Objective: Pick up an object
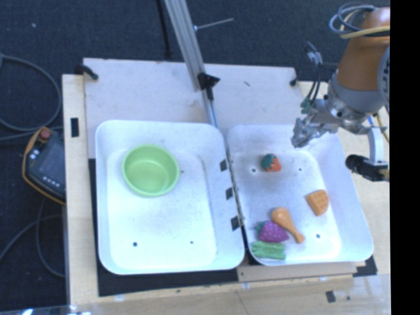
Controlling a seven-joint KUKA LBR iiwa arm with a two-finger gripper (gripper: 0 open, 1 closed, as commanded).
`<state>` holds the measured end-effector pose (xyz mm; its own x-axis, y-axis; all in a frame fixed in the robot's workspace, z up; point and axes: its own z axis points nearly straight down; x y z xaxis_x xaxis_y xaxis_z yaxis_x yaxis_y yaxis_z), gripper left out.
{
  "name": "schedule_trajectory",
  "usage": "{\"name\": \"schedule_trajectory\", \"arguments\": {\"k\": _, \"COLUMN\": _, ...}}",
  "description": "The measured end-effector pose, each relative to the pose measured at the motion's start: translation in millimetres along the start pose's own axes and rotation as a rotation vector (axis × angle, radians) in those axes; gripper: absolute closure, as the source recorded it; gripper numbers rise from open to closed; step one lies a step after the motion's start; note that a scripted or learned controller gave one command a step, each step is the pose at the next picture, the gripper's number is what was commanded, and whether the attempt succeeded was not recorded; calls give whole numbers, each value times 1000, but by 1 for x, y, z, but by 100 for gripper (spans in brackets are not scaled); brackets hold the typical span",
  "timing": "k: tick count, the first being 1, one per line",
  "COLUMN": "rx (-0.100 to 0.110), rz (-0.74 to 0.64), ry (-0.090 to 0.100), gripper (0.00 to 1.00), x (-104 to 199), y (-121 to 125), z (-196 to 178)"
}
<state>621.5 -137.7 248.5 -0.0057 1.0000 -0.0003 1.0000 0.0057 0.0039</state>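
Camera view: the grey arm with its orange band (362,58) reaches in from the upper right of the frame, and its jaws (303,136) hang above the upper right part of the right bin (341,176). Whether the jaws stand wide or narrow cannot be told from this angle (they show as a blurred grey cluster).

In the right bin, a small red and green toy (270,163) lies near the upper middle, below and left of the jaws and apart from them. An orange wedge (317,202) sits toward the bin's right side. Lower down, a tan drumstick (287,224) lies just beside a purple piece (272,232), with a green piece (269,250) at the bin's bottom edge.

The left bin (131,241) on the counter holds a light green bowl (151,170), upright, in its upper left part.
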Motion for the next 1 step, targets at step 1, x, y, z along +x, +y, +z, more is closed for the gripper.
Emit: {"name": "schedule_trajectory", "arguments": {"k": 1, "rx": 4, "rz": 1, "ry": 0, "gripper": 100, "x": 46, "y": -8, "z": 9}}
